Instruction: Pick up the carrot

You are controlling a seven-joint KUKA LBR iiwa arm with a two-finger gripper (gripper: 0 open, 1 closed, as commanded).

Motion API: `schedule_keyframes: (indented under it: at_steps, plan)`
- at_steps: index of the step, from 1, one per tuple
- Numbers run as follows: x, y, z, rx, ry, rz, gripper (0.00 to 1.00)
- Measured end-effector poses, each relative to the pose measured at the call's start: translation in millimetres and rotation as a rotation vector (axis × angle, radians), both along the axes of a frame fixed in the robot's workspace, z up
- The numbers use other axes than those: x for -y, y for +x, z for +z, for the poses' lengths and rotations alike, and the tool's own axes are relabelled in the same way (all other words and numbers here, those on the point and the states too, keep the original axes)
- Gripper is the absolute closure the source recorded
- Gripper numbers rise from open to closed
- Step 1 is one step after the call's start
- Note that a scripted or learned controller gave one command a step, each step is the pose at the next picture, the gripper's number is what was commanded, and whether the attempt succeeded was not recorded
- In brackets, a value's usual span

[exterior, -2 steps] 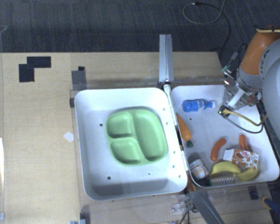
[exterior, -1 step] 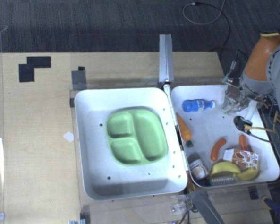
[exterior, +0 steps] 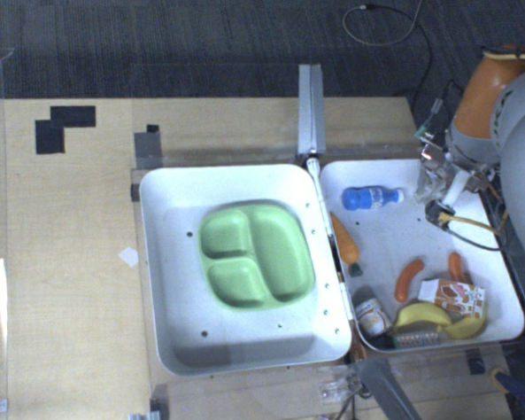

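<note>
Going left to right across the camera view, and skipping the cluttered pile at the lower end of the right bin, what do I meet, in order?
green divided tray → carrot → blue bottle → tool

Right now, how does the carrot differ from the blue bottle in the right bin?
The carrot is orange and tapered; the bottle is blue with a pale end. The carrot lies along the left wall of the right bin, running front to back; the bottle lies crosswise near the far wall. Both lie flat in that bin.
</note>
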State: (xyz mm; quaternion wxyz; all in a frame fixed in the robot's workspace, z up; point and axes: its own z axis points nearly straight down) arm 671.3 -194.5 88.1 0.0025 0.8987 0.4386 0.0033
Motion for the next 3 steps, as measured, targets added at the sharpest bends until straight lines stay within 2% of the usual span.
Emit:
schedule_keyframes:
  at_steps: [1,2,3]
  plan:
    - [-8.0,-6.5,-1.7,-0.003,0.001,-0.122,1.0]
    - [-19.7,-43.7,0.1,0.0,-0.001,0.195,1.0]
    - [-1.6,-0.2,6.0,-0.002,0.001,-0.03,1.0]
